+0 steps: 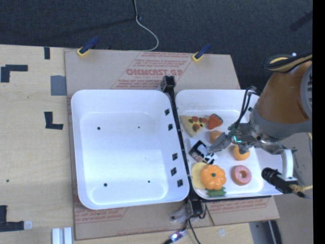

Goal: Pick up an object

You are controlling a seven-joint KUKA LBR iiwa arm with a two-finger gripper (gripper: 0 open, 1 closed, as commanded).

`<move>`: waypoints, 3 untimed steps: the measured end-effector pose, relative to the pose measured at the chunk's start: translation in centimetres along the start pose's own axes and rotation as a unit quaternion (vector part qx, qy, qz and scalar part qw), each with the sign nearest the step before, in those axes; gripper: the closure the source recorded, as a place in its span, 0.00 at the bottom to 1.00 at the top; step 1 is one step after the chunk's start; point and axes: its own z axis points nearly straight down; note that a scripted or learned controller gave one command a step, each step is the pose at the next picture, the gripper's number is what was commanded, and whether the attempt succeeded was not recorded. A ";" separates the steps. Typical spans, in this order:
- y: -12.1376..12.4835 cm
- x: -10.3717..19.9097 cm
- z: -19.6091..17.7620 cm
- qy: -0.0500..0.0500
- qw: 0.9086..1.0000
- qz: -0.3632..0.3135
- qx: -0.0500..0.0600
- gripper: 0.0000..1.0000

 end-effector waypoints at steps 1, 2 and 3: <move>1.5 0.6 12.9 -0.003 1.000 0.001 -0.001 0.00; 1.5 0.7 11.3 0.000 1.000 0.000 0.000 1.00; 9.5 3.5 1.7 -0.001 1.000 -0.003 -0.007 1.00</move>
